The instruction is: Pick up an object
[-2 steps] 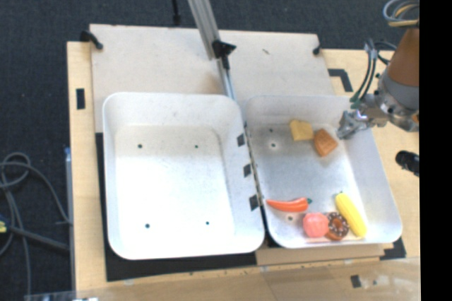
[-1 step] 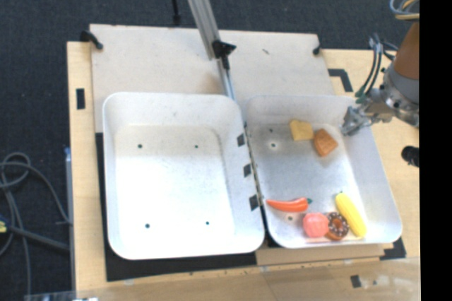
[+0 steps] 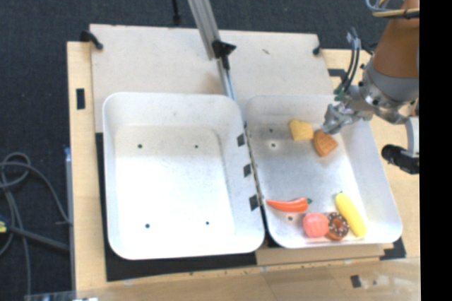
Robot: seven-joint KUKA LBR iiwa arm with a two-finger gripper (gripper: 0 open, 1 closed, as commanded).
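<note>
two white bins are sitting side by side on the bench, and reading from nine o'clock across, the left bin (image 3: 176, 172) is lying bare while the right bin (image 3: 296, 172) is holding everything. at its six o'clock edge an orange pepper (image 3: 288, 205), a pink fruit (image 3: 316, 225), a dark red piece (image 3: 337, 226) and a yellow corn-like piece (image 3: 349, 214) are lying close together. toward twelve o'clock a pale yellow chunk (image 3: 301, 130) is sitting just beside a brown bread-like piece (image 3: 325, 144). the gripper (image 3: 333, 120) is hanging right over that brown piece, at about its one o'clock, seemingly touching it, though whether it is clenched or released i cannot tell. nothing is looking lifted yet, so the grasp and raise are both remaining.
</note>
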